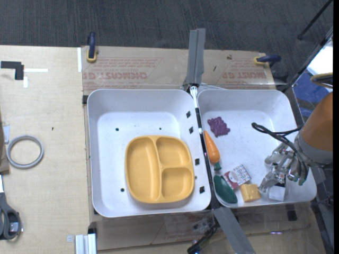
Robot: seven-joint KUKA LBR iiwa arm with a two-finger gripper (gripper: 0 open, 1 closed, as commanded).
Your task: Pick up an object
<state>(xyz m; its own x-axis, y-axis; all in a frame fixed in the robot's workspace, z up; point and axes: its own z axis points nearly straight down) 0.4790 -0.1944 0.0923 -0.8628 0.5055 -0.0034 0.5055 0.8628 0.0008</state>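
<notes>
Camera view: nearest, in the right bin (296,115), the hand (275,184) sits low, just beside a yellow block (250,192); whether it is clenched I cannot tell. Nothing looks lifted, so picking remains. Farther back lie a carrot (212,148) and purple grapes (217,126).
</notes>
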